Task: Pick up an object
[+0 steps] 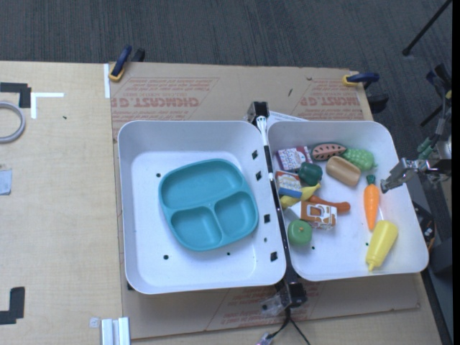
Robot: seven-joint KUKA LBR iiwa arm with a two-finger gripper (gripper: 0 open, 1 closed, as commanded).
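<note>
Nothing picked yet, as far as I see. Gripper [394, 180] sits at the right bin's [402, 264] right rim, apart from the toys; too small to tell its opening, and I see nothing in it. Nearest to it is the carrot [371, 204], just to its left, with the corn [380, 244] below and the bun [343, 171] further left. Whole grasp remains. Left bin [136, 214] holds a teal tray [208, 203].

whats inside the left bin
The left bin holds a teal divided plate with three compartments. Whatever lies beneath the plate is covered.
</note>
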